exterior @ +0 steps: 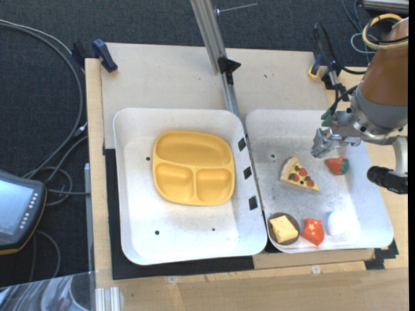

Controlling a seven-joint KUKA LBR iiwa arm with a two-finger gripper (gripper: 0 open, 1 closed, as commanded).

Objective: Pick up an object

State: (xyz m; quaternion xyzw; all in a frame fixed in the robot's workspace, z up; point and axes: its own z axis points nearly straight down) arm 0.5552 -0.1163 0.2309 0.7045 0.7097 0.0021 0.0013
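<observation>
The right bin [259, 135] holds several toy foods. A pizza slice [299, 175] lies near its middle, and a red fruit with a green top [337, 166] sits just to the right of it. Along the front edge are a yellow cheese block on a brown disc [283, 229], a small red piece [313, 230] and a white ball [339, 223]. My gripper [324, 145] hangs low over the right bin's back right part, just above and left of the red fruit and behind the pizza slice. Nothing shows held in it.
The left bin [130, 238] carries a yellow divided plate [193, 167]. A metal pole [211, 24] slants down to the gap between the bins. A black part [389, 177] juts in at the right bin's right rim. Cables lie on the floor at left.
</observation>
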